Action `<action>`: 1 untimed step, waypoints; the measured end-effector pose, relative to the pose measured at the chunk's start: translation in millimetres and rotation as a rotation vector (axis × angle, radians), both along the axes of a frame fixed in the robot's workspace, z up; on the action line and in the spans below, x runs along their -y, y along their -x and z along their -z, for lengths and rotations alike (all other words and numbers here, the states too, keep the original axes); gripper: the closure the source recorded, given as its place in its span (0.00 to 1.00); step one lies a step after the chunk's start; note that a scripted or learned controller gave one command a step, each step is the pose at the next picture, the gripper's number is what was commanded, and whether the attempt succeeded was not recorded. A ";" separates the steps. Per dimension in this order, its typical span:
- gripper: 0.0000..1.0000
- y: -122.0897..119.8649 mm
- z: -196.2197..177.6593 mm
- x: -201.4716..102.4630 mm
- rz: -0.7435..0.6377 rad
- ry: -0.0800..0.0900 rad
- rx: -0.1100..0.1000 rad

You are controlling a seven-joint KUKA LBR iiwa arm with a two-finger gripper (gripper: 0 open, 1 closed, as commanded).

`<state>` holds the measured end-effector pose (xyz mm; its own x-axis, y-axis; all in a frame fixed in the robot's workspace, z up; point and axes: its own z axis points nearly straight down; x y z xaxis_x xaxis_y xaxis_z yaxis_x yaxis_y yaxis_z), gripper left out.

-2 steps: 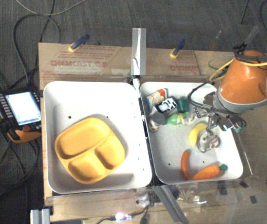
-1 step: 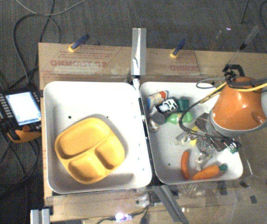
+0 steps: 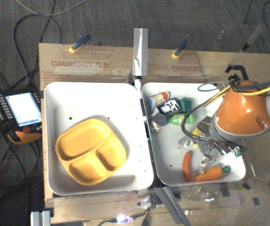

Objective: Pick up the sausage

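The sausage (image 3: 187,165), a short red-orange link, lies lengthwise near the front edge of the right bin (image 3: 168,171). My gripper (image 3: 205,160) hangs low over the bin floor just to the right of it, under the orange wrist band (image 3: 243,109). Nothing visible sits in the gripper. An orange carrot (image 3: 209,174) with a green tip lies just in front of the gripper, close to the sausage's near end. The arm's body and cables hide part of the bin behind the gripper.
At the back left of the right bin sit a red-and-white can (image 3: 159,98), a black-and-white item (image 3: 169,107), a green cup (image 3: 186,105), a green ball (image 3: 175,120) and a grey piece (image 3: 159,119). A yellow divided plate (image 3: 91,149) lies in the left bin (image 3: 59,98).
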<state>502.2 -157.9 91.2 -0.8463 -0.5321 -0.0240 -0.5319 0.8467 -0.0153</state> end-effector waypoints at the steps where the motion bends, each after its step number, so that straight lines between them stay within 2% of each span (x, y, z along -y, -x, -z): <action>1: 1.00 0.8 -7.2 -1.3 0.001 -0.003 -0.008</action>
